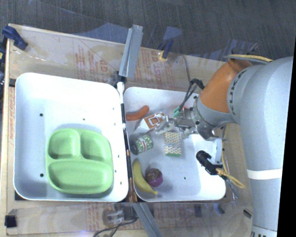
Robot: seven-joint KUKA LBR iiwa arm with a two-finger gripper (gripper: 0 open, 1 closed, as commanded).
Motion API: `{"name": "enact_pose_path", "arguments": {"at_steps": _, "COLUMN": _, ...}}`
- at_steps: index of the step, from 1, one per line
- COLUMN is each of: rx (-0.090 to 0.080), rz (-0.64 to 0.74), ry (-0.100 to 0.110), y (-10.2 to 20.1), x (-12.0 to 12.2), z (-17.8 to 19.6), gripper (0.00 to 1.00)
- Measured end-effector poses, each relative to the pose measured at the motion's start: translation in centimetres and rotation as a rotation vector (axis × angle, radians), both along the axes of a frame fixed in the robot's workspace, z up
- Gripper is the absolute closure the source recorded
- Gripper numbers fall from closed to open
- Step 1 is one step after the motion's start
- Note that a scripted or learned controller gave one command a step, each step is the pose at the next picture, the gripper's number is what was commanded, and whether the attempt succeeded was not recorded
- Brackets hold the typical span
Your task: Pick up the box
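The box [153, 121], a small white and orange carton, lies in the right bin [203, 191] near its far wall, just beside an orange sausage-shaped item [137, 113] that lies at the bin's far left corner. The gripper [164, 125] reaches in from the right and sits right at the box's near-right edge, its metal fingers touching or almost touching the carton; whether they are spread or closed on it cannot be told from this angle. Just below the gripper lies a small pale packet with a mesh pattern [174, 143], and to its left a green-labelled can [143, 143] rests on its side. Nearer the front are a yellow banana [141, 178] and a dark purple round fruit [154, 176], close together. The left bin [30, 93] holds a green divided tray [80, 162].
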State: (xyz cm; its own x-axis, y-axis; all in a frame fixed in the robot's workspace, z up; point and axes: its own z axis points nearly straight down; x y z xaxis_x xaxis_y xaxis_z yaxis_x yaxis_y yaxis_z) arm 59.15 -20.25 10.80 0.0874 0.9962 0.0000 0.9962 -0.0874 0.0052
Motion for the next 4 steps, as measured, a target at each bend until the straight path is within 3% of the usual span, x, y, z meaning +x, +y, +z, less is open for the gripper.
{"name": "enact_pose_path", "arguments": {"at_steps": 1, "rx": -0.002, "rz": -0.017, "ry": -0.002, "y": 0.2, "x": -1.2, "z": -1.1, "gripper": 0.0}}
{"name": "enact_pose_path", "arguments": {"at_steps": 2, "rx": -0.003, "rz": -0.014, "ry": -0.004, "y": 0.2, "x": -1.1, "z": 0.0, "gripper": 1.0}}
{"name": "enact_pose_path", "arguments": {"at_steps": 3, "rx": -0.003, "rz": -0.014, "ry": -0.003, "y": 0.2, "x": -1.1, "z": 0.0, "gripper": 0.0}}
{"name": "enact_pose_path", "arguments": {"at_steps": 4, "rx": -0.002, "rz": 0.079, "ry": -0.004, "y": -0.4, "x": -3.6, "z": -1.1, "gripper": 0.0}}
